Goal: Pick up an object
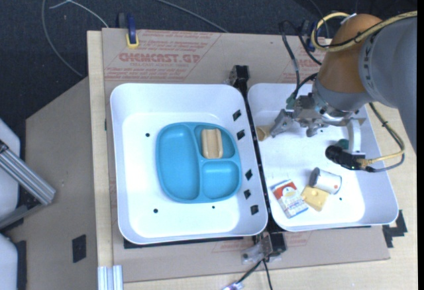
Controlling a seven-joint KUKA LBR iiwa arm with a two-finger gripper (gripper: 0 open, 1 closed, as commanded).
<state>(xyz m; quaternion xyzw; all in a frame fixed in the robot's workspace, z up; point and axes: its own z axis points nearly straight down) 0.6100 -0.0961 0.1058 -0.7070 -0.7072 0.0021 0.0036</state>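
My gripper (pixel 293 128) hangs over the upper left part of the right bin (pixel 377 206), open, with nothing between its fingers. A small tan piece (pixel 262 132) lies just left of it by the bin's left wall. Toward the front of this bin lie a red and white box (pixel 285 194), a yellow block (pixel 316 198) and a white and grey cylinder (pixel 326 181). The left bin (pixel 132 169) holds a blue divided plate (pixel 182 166) with a tan block (pixel 211 143) in its upper right compartment.
The grey arm with its orange band (pixel 344 63) covers the right bin's upper right part. A black connector and cable (pixel 341 155) hang from the wrist above the cylinder. Black clips (pixel 246 149) line the wall between the bins.
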